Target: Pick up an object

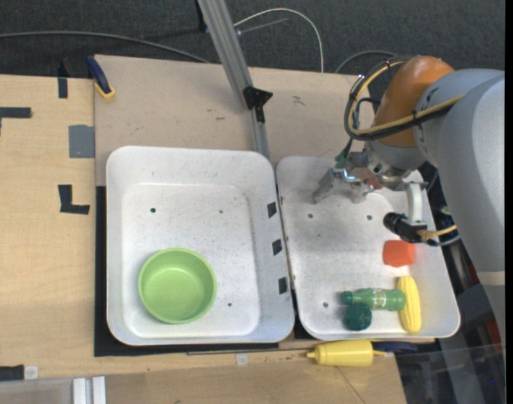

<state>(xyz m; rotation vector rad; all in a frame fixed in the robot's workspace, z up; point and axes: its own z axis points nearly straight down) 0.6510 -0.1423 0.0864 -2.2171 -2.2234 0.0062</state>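
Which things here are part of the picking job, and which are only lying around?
For the job: tool; right bin with orange block, yellow corn, green bottle; green bowl in left bin.
Lying about: yellow bottle, blue clamp, cables.

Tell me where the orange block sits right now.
The orange block lies in the right bin, near its right wall, just above the yellow corn and the green bottle.

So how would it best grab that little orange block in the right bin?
Probably from straight above, the pincer closing across the orange block's two flat sides. It lies apart from the yellow corn and the green bottle, so there looks to be room around it.
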